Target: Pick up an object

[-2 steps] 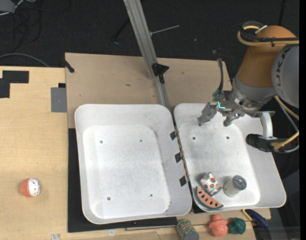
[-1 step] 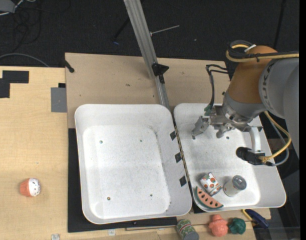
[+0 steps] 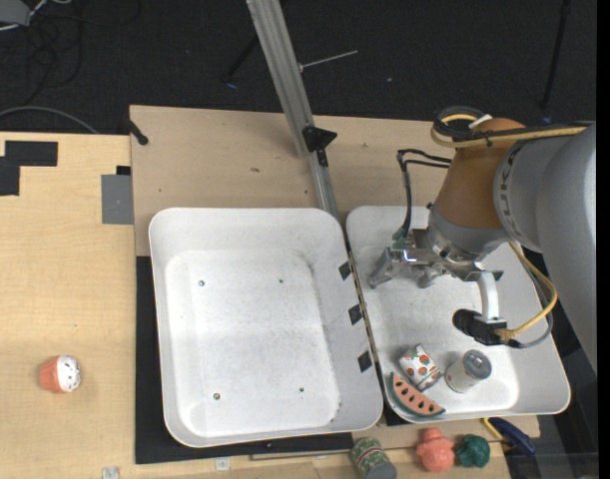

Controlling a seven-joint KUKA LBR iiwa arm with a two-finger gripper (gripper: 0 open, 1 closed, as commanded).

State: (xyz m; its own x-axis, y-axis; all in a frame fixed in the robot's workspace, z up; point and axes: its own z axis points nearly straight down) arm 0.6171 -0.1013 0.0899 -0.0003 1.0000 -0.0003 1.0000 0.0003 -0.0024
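From the camera above the bench we see two shallow white bins side by side. The left bin (image 3: 247,327) has only a few small dark dots on its floor. The right bin (image 3: 544,392) holds three things near its front edge: a small red and white patterned object (image 3: 418,365), a slice-shaped piece like a watermelon (image 3: 416,396) lying just in front of it on the rim, and a small grey cylinder (image 3: 471,368) just to the right of the patterned object. Outside the bins, on the bench in front of the right bin, lie a dark ridged object (image 3: 368,457), a pink lumpy toy (image 3: 434,449) and a green toy (image 3: 472,451), near each other. Far to the left, on the light wooden surface, we see a small orange and white figure (image 3: 60,374), well apart from the bins. The arm (image 3: 544,193) comes in from the right and bends down over the back part of the right bin, with its orange band (image 3: 469,183) above the wrist. The gripper (image 3: 412,263) hangs near the left wall of the right bin, well apart from the three things. Whether it is spread or pressed together we cannot tell, and we see nothing held in it.
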